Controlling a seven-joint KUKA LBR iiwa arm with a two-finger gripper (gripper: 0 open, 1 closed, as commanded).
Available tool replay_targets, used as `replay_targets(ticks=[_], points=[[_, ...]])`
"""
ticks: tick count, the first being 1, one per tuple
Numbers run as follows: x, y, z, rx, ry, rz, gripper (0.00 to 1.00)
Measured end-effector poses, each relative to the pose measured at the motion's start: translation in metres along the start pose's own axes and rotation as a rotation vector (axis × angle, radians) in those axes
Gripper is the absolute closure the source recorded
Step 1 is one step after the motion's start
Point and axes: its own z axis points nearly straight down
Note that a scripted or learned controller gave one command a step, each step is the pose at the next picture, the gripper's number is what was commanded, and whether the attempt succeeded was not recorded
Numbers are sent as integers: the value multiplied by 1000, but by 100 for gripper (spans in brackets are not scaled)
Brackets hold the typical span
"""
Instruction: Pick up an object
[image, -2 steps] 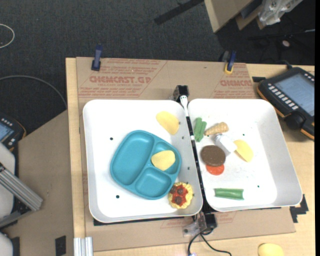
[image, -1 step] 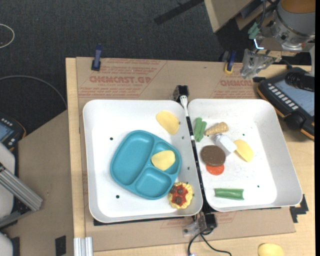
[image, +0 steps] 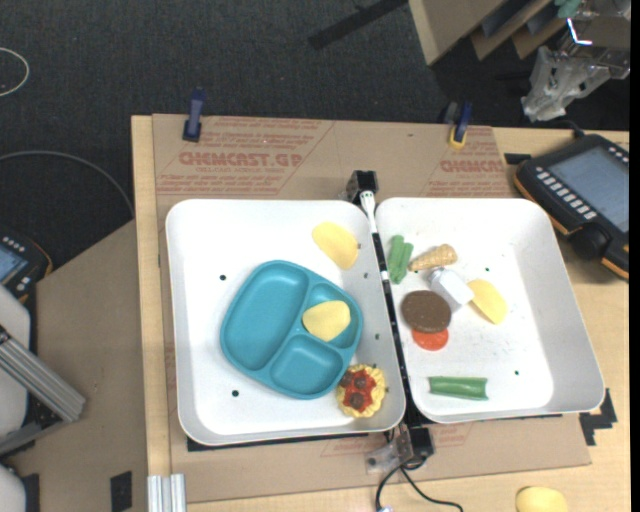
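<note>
Teal divided plate (image: 275, 335) sits in my left bin (image: 190, 300), a yellow piece (image: 326, 319) on it. Gripper (image: 560, 70) upper right; I cannot tell its opening.

You are seeing "CHEMCAST GP" running in red print across the brown protective sheet (image: 250, 160) covering the tabletop, repeating fainter behind the right bin.

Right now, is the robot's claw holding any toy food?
Gripper: up past the bench's far right corner, away from both bins; open or closed cannot be told.

Bench (image: 250, 150) bears left bin (image: 200, 300), right bin (image: 540, 300)
</note>
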Motion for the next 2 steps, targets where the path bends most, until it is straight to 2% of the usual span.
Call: replay_targets(ticks=[1, 2], points=[[-37, -105, 120, 37, 2, 12, 100], [60, -3, -30, 2, 2, -5, 100]])
